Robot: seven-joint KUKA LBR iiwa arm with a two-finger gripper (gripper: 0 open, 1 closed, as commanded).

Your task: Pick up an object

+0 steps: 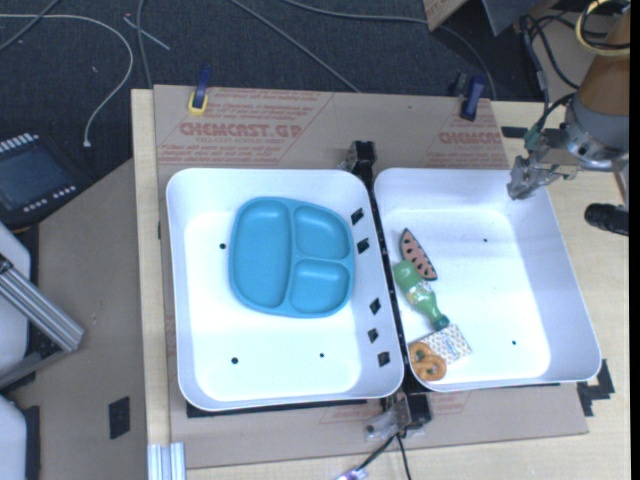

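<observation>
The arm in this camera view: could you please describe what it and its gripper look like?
The arm is grey with a broad orange-tan band just above the wrist. Below that band sits a grey, rounded wrist section, and from it a small metallic-grey gripper extends over the top right corner of the right bin. Thin dark cables run alongside the arm, and a yellowish cable loops near its top.
</observation>
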